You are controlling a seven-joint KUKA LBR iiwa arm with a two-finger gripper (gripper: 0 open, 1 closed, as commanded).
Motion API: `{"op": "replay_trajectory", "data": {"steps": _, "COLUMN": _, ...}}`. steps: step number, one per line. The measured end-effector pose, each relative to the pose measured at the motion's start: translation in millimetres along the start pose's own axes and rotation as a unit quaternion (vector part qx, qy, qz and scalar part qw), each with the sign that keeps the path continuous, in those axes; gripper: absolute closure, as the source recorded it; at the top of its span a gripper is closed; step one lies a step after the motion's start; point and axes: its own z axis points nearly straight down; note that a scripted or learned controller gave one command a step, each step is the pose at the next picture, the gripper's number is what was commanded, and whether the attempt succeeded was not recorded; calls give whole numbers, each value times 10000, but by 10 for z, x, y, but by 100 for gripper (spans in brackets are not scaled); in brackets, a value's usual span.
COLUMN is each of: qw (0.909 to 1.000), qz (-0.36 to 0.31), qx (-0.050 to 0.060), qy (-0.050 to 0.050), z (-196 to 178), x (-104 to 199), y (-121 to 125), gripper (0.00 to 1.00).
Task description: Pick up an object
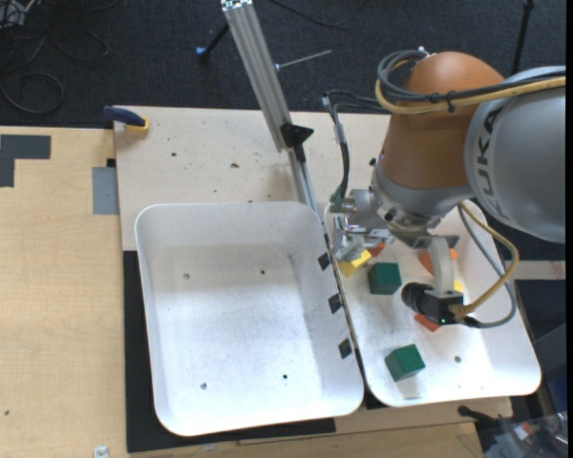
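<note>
Jaws first: from my seat I cannot tell how they stand. The gripper (349, 241) is down in the right bin (497, 375), at about ten o'clock of that bin's floor, close against the wall it shares with the left bin (229, 313), and the metal parts there blur into one bright cluster.

A yellow block (355, 260) lies just below that cluster, touching it or nearly so. I judge this is the object being tried for, since the tool sits right over it, but I see no fingers on either side of it, so I do not count it as held.

Other candidates lie in the same bin. One green cube (385, 278) is near the bin's middle, at about three o'clock from the yellow block. A second green cube (404, 362) rests toward six o'clock of the bin. An orange piece (426, 322) shows at about four o'clock from the first cube, partly under a black cable fitting (430, 301).

The arm (458, 151) reaches in from three o'clock, and its bulk covers the far part of the right bin, so whatever lies at twelve o'clock there is hidden from me. A slanted aluminium bar (263, 74) crosses the bench from eleven o'clock down to the wall between the bins, ending close to the gripper and cluttering it further.
</note>
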Motion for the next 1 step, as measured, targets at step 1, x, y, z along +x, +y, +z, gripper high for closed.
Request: {"op": "replay_trajectory", "data": {"steps": 1, "qw": 10000, "qz": 2, "qx": 6, "qy": -4, "z": 200, "x": 407, "y": -238, "gripper": 100}}
